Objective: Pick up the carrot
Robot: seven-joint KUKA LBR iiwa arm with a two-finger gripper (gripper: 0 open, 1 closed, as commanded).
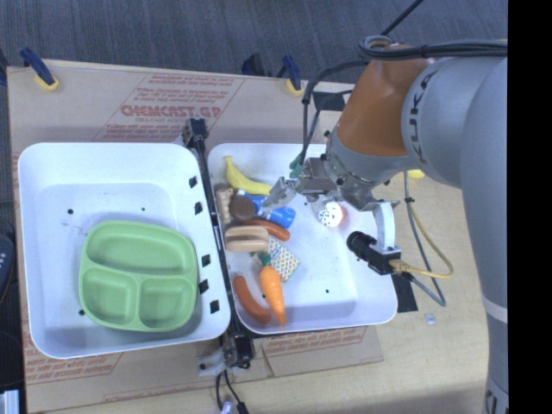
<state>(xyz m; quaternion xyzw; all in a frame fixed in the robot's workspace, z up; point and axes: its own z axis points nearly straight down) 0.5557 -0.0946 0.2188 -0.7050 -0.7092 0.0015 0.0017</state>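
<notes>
- We are seeing the jaws (285, 192) hovering over the upper middle of the right bin (373, 298), above a blue piece (280, 216); we cannot tell how far apart they are standing.
- The carrot (273, 293) is lying free near the bin's front left, just beside a sausage (249, 299).
- A green tray (138, 276) is sitting in the left bin (52, 166).
</notes>
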